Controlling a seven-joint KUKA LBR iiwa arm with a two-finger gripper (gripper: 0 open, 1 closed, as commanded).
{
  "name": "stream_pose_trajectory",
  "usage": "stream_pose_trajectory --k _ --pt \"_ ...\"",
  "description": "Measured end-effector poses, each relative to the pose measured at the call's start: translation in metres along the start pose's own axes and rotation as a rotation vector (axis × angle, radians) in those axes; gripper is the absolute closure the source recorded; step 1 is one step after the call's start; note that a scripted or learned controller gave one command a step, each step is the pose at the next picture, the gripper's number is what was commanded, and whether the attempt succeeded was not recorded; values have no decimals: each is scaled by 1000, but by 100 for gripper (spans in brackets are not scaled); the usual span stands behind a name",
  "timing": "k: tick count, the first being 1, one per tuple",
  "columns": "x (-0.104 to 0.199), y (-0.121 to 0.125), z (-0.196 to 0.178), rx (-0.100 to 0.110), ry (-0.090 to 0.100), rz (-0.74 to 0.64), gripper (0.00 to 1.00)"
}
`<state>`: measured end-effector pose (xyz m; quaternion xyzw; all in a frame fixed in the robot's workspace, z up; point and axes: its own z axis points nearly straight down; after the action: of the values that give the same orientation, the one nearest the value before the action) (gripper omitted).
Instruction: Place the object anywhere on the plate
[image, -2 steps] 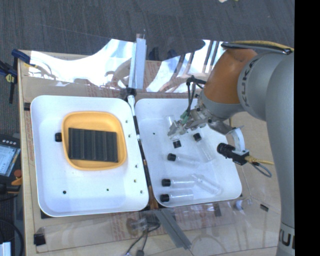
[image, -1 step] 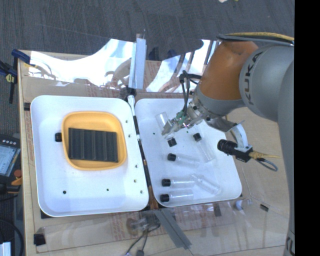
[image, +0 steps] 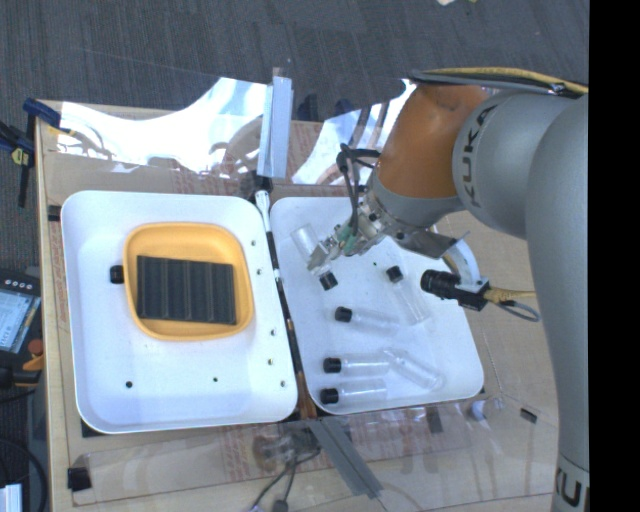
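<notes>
- Two shallow white bins sit side by side on my bench; the right bin holds several clear plastic vials with black caps, lying scattered on its floor.
- The left bin holds the plate, a rounded yellow dish with a dark ribbed insert.
- My gripper hangs over the right bin's upper left; I cannot tell how it is set.

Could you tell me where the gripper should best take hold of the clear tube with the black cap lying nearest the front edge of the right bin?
Probably across the clear body of the tube, just right of its black cap, coming straight down from above. It lies flat and roughly left to right on the right bin floor, so fingers closing front to back should straddle its narrow width.
</notes>
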<state>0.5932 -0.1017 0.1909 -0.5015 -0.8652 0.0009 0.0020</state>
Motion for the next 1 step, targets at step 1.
stream_pose_trajectory --k 1 --pt "0 0 0 0 -1 0 0"
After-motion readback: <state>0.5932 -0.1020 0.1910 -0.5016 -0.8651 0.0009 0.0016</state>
